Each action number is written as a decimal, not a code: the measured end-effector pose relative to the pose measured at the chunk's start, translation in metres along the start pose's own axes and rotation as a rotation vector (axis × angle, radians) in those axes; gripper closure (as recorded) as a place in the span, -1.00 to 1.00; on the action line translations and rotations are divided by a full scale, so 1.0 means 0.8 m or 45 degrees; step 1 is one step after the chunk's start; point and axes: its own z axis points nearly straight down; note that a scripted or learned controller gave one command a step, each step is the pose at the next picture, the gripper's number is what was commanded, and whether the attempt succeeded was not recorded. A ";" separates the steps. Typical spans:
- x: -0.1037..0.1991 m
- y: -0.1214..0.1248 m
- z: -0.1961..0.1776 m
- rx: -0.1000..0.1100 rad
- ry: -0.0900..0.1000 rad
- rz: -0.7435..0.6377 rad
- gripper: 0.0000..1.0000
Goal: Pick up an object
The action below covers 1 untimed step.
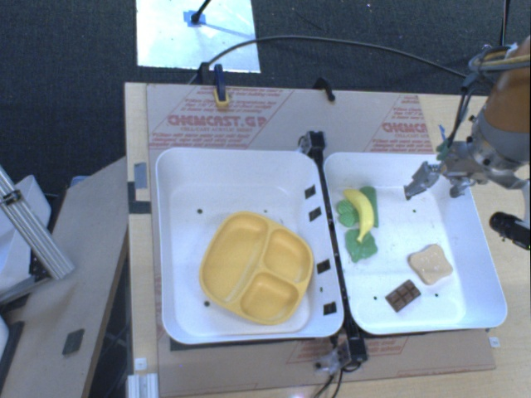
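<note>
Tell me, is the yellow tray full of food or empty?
Empty. The yellow tray in the left bin shows bare compartments. The banana, toast and chocolate lie in the right bin.

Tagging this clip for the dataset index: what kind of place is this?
Probably a robot lab test bench, not a kitchen. Two white bins sit clamped on a board, the toy food is plastic: a banana, toast, a yellow tray. The robot arm reaches in from the right.

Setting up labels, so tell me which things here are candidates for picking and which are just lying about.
Job:
yellow toy banana
green leafy toy vegetable
tan toast slice
brown chocolate square
pincer

Lying about:
yellow plastic divided tray
blue-and-yellow clamp
</note>
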 end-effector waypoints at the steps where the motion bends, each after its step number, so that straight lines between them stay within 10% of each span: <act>1: 0.001 0.003 -0.009 -0.016 -0.002 -0.004 -1.00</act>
